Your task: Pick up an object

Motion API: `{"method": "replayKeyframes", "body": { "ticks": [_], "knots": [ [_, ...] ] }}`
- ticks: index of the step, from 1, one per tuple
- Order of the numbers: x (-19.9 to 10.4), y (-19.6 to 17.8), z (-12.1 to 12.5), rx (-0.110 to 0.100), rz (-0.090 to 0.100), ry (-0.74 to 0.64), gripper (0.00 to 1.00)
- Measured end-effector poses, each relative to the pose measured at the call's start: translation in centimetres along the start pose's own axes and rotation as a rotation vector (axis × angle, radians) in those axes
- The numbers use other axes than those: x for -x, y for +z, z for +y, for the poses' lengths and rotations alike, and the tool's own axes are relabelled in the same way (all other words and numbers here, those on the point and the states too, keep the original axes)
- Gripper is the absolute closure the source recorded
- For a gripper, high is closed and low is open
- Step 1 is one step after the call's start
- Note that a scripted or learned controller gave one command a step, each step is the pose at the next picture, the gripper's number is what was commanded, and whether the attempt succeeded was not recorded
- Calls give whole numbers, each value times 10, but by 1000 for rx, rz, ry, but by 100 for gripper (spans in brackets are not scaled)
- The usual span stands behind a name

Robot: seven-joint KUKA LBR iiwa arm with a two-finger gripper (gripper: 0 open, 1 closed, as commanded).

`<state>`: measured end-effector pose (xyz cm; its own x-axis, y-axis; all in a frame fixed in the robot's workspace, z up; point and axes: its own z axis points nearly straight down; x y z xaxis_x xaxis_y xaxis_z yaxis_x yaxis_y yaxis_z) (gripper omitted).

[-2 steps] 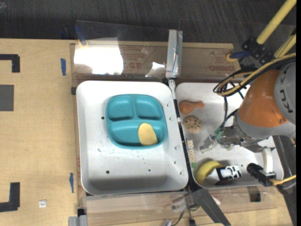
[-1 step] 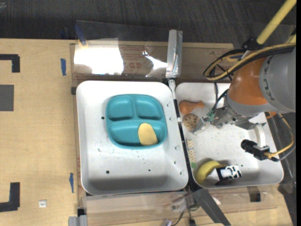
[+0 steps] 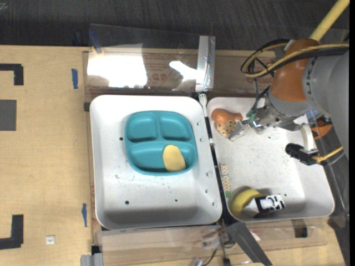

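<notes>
At the near edge of the right-hand shallow white bin (image 3: 319, 195), a yellow banana-shaped object (image 3: 244, 199) is seen lying beside a small black-and-white object (image 3: 270, 203), the two just touching or nearly so. In the left-hand shallow white bin (image 3: 105, 165), a teal plastic divided tray (image 3: 145, 140) is set near the middle, and a yellow oval object (image 3: 173, 158) rests in its near right compartment. Farther back in the right bin, close to the dividing wall, an orange rounded object with a pale speckled underside (image 3: 224, 119) is found. The end effector (image 3: 242, 127) of the grey arm with the orange band (image 3: 289, 76) is lowered just beside this object, its metal tip at the object's right edge and apparently touching it. How far the end effector is opened cannot be told, and nothing is seen gripped in it. Behind the bins, a clear plastic sheet (image 3: 144, 65) is propped on the bench (image 3: 39, 148).
</notes>
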<state>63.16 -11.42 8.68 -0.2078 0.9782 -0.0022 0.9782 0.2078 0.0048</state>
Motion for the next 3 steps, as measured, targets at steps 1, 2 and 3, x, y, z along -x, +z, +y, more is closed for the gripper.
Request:
{"method": "replayKeyframes", "body": {
  "ticks": [1, 2, 3],
  "knots": [
    [-5, 1, 36, -10, -1, -14, 0],
    [-46, -102, 29, 6, -3, -611, 0],
    [29, -100, -31, -2, 1, -757, 0]
  ]
}}
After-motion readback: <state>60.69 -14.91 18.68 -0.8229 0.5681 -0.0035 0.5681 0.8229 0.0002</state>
